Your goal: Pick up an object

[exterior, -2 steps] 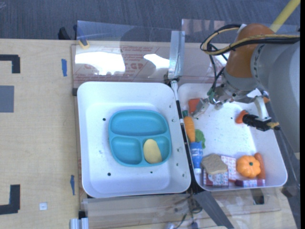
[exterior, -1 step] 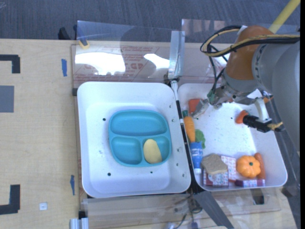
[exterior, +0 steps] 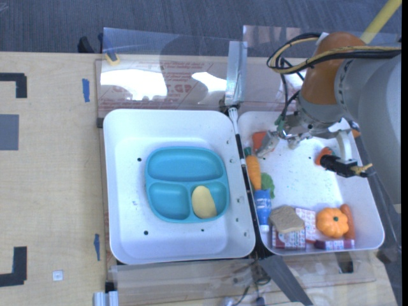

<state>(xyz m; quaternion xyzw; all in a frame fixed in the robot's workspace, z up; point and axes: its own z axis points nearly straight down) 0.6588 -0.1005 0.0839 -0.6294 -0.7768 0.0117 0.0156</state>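
Crowding is the main hazard here: the gripper (exterior: 273,143) hangs low at the far left corner of the right bin (exterior: 299,178), and I cannot tell from this slant whether it is open or closed, nor whether it holds anything. The likeliest object to pick is a small red-orange piece (exterior: 258,137), just beside the gripper on the side toward the bins' shared wall. It sits so close to that wall that a descent could, I judge, strike the rim or nudge the piece flat against the wall, where it cannot be gripped. A little nearer the camera than the gripper lies a carrot (exterior: 253,169), along the same wall and touching a green piece (exterior: 266,185). A grasp aimed there might slide off the carrot's tapered body or drag both things together. Further from the gripper, a blue tube (exterior: 262,210), a bread slice (exterior: 287,219) and a red and white packet (exterior: 299,238) are packed together, so a grab could catch an edge and tip a neighbour. The pumpkin (exterior: 333,222) beyond them looks round and likely to slip. Farthest off, in the left bin (exterior: 127,171), a yellow item (exterior: 204,201) lies in a blue divided plate (exterior: 172,171), well apart from the gripper.
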